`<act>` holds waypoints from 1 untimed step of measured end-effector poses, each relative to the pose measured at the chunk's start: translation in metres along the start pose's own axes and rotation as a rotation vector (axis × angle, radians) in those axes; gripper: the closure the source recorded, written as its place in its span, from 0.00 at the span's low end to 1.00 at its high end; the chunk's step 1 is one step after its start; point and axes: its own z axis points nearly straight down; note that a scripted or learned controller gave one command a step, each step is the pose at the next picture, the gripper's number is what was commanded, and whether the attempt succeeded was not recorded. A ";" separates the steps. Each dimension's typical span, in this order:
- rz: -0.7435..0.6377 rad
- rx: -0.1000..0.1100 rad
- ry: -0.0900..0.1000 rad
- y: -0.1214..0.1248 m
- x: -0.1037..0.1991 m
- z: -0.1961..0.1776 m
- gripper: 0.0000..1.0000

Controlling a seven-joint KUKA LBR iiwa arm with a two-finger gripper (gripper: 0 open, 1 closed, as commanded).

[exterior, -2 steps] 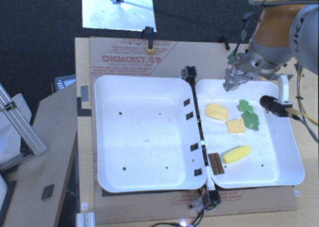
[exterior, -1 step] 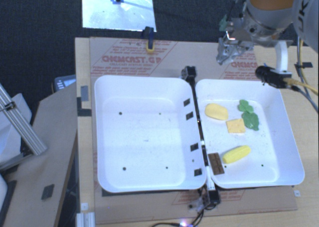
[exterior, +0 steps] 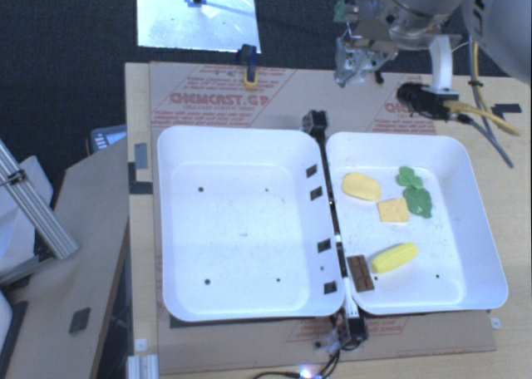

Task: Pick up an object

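The right bin (exterior: 465,203) holds a pale yellow rounded lump (exterior: 361,186), a flat yellow square (exterior: 393,210), a green leafy piece (exterior: 415,192), a yellow oblong piece (exterior: 394,257) and a small brown block (exterior: 360,273) at its near left corner. My gripper (exterior: 352,67) hangs high above the bench, beyond the far edge of the right bin and apart from every object. Nothing shows between its fingers.
The left bin (exterior: 179,203) lies beside the right one, joined by a black hinge strip (exterior: 324,203). A shiny metal plate (exterior: 198,2) lies on the dark floor at the back left. A blue-and-yellow clip (exterior: 248,66) sits on the cardboard behind the left bin.
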 end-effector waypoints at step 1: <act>0.002 0.015 -0.001 -0.051 0.056 0.094 1.00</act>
